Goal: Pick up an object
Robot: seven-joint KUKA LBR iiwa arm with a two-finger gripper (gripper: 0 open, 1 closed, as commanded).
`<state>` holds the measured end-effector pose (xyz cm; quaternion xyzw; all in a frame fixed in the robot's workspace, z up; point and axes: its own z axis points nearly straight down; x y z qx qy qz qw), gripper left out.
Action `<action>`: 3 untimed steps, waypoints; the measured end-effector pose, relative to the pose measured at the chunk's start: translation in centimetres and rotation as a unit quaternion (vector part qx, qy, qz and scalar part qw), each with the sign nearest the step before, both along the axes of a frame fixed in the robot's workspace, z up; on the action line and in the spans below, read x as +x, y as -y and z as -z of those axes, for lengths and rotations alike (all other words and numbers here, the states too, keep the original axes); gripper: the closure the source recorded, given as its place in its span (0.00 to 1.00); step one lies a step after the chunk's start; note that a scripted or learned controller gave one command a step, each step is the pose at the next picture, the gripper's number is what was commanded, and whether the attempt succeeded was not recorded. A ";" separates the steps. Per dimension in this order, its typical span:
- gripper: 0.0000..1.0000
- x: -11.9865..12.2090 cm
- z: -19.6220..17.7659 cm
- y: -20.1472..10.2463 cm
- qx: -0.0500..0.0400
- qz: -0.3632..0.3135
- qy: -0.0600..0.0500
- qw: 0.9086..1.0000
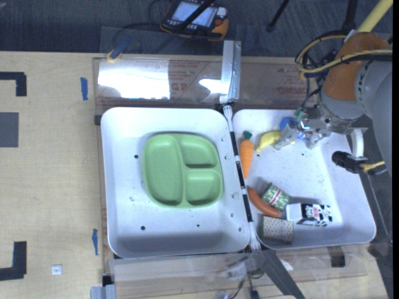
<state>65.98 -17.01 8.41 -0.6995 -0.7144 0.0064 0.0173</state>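
Note:
My gripper (298, 133) hangs low over the back of the right bin (349, 185), reaching in from the right. A small blue object (287, 123) lies right by its tip, and a yellow piece (268, 140) sits just to the left of it. Whether either one touches the gripper cannot be made out. An orange carrot (246, 156) lies along the bin's left wall. At the front of the bin are a reddish sausage (262, 204), a green and white can (275, 196), a white box with dark print (310, 213) and a speckled tan block (277, 229).
The left bin (118, 185) holds a green divided plate (182, 169). A metal divider (229, 73) stands behind the bins. A handheld controller (193, 18) lies beyond the bench. Cables loop around the arm's orange band (343, 73) at upper right.

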 end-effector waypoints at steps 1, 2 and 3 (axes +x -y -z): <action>0.00 -0.1 -0.1 -6.1 -0.008 -0.021 0.008 1.000; 1.00 -0.4 -0.8 -6.0 -0.009 -0.022 0.003 1.000; 1.00 0.0 -13.0 -7.4 -0.007 -0.051 0.019 0.998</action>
